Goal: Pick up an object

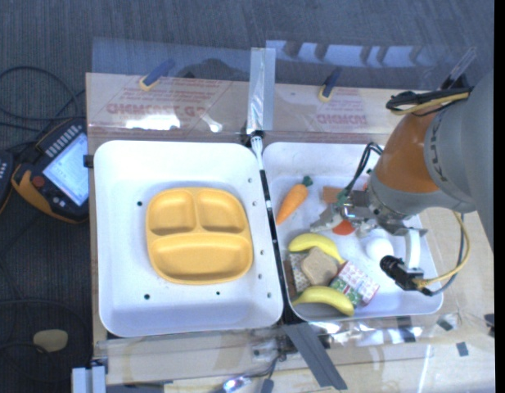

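Fingers (338, 216) low over red object (344, 228), grip unclear.

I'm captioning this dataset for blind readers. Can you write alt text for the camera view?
A grey and orange robot arm reaches from the right into the right white bin, its gripper low among toy food: a carrot, two bananas, a slice of bread. The left white bin holds a yellow divided plate.
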You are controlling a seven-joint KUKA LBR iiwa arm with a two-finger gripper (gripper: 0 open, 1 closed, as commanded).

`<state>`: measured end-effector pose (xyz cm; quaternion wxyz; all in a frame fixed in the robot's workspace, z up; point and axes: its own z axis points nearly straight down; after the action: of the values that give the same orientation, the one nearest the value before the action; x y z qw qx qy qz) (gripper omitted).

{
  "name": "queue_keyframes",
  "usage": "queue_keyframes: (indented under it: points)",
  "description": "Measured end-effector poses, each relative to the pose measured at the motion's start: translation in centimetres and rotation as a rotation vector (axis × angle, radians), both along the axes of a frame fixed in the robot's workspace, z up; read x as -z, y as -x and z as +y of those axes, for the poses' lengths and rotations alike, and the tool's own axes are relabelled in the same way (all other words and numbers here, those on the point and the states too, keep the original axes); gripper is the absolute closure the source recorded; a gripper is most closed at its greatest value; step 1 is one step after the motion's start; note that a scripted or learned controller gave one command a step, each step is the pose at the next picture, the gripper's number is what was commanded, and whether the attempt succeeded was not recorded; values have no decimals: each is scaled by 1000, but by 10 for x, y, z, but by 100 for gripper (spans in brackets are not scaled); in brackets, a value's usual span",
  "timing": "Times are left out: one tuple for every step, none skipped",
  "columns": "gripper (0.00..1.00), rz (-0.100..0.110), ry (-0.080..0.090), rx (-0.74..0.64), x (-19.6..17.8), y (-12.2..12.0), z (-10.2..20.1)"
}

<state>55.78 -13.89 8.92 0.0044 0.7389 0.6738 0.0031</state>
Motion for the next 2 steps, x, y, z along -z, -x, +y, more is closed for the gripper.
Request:
queue_keyframes:
  points:
    - [0, -2, 1, -4, -1, 63, 26]
    - [0, 0, 3, -59, 0, -33, -7]
